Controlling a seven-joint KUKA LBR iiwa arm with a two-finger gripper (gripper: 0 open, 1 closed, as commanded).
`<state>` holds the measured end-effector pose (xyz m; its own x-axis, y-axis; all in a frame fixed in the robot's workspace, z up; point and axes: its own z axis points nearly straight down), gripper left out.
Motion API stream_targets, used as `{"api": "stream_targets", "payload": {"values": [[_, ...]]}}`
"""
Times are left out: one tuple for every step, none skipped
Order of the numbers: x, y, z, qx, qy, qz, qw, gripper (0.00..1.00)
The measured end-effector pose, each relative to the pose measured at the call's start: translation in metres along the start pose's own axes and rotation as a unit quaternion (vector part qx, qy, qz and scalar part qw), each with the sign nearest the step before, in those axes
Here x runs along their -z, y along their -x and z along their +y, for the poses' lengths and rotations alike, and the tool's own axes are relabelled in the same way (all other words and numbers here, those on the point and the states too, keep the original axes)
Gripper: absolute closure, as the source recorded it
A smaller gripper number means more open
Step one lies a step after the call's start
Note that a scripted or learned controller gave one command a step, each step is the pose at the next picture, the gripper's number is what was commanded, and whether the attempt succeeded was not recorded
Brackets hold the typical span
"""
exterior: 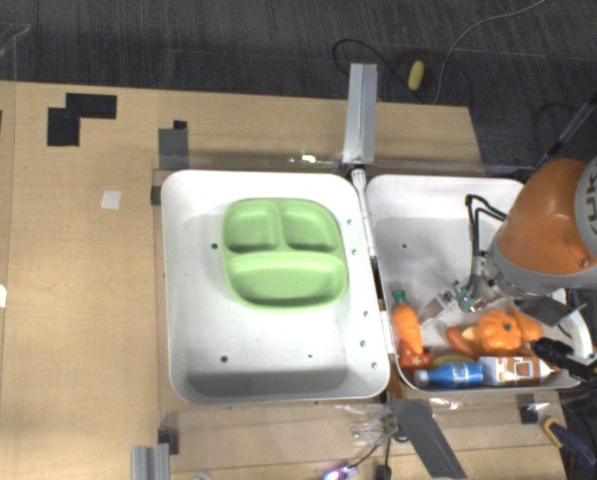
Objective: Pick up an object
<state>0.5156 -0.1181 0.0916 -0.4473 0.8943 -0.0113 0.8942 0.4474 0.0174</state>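
Note:
Several objects lie along the near edge of the right bin. An orange carrot lies at its left side. An orange toy sits to the right of the carrot, and a blue and white bottle lies on its side along the front wall. The arm's orange band hangs over the bin's right half. My gripper is low in the bin, just above and behind the orange toy, close to the carrot's upper right. The wrist hides much of the gripper.
The left bin holds a green divided plate in its middle. A metal post stands behind the seam between the two bins. Black cables run along the arm above the right bin.

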Motion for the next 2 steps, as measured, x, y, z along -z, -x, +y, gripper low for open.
{"api": "stream_targets", "payload": {"values": [[-0.002,0.005,0.037,-0.118,-0.002,0.001,0.9931,0.00],[-0.003,0.008,0.079,-0.148,-0.003,0.001,0.9890,0.00]]}}
